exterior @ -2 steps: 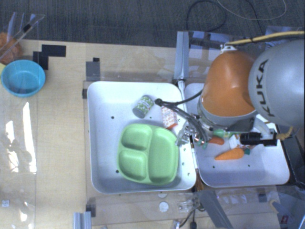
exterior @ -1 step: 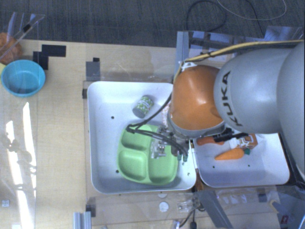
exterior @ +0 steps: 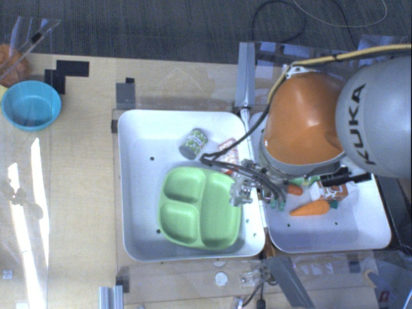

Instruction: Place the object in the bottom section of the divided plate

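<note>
The green divided plate (exterior: 196, 206) lies in the left white bin (exterior: 138, 172), toward its front right. My gripper (exterior: 240, 192) hangs over the plate's right rim, close to the wall between the two bins. A small green can (exterior: 194, 142) lies on its side behind the plate. An orange carrot (exterior: 311, 208) rests in the right bin (exterior: 360, 234), to the right of the gripper. Whether anything is in the gripper is hidden by its own body and cables.
A blue bowl (exterior: 31, 105) stands on the bench at the far left. A white and red packet (exterior: 226, 148) lies by the left bin's right wall. A small boxed item (exterior: 335, 192) sits behind the carrot. The arm's orange band (exterior: 302, 124) covers the right bin's back.
</note>
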Motion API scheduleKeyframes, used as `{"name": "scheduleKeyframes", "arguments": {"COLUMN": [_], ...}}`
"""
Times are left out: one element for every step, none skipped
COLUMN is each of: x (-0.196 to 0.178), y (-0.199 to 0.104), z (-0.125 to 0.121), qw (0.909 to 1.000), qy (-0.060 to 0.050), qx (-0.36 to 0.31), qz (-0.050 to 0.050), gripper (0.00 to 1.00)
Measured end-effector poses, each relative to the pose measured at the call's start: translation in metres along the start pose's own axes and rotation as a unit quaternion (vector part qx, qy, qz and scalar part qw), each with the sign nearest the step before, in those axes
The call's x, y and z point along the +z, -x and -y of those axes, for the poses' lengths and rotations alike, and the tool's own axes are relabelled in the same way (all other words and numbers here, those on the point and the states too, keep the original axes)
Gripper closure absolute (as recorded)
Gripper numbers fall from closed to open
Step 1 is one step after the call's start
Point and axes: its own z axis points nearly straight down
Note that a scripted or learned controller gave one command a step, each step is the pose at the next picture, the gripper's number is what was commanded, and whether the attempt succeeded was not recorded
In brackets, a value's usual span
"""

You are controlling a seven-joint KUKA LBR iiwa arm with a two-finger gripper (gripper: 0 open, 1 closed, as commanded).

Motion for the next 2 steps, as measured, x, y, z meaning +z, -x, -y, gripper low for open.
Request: {"name": "scheduleKeyframes", "arguments": {"x": [-0.0483,-0.0481], "y": [-0.0122,-0.0122], "z": [-0.0705,-0.0704], "qw": [0.9999,0.9999], "qy": [0.001,0.001], "qx": [0.013,0.012], "qz": [0.000,0.000], "gripper": [1.00,0.00]}}
